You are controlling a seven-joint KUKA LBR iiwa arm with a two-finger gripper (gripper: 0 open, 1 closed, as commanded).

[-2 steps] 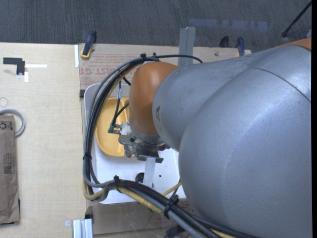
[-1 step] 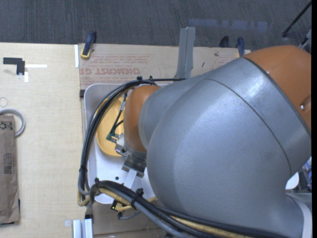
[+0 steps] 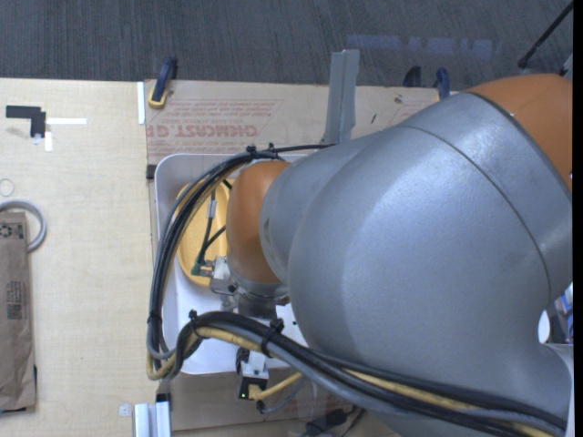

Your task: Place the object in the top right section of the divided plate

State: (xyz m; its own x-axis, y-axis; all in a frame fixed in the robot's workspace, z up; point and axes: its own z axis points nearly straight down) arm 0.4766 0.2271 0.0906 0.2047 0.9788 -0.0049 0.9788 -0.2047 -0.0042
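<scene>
The grey arm (image 3: 419,262) with its orange band (image 3: 250,221) hangs low over the left white bin (image 3: 168,244) and covers most of it. A yellow divided plate (image 3: 196,235) shows as a curved sliver at the bin's left side, under the black cables. The wrist sits directly above the plate. The gripper itself is hidden beneath the wrist, and I cannot see any object between or near it.
Black and yellow cables (image 3: 173,271) loop over the bin's left wall. A brown cardboard sheet (image 3: 237,121) lies behind the bin, held by blue clamps (image 3: 164,76). A brown paper bag (image 3: 16,308) rests on the wooden bench at far left.
</scene>
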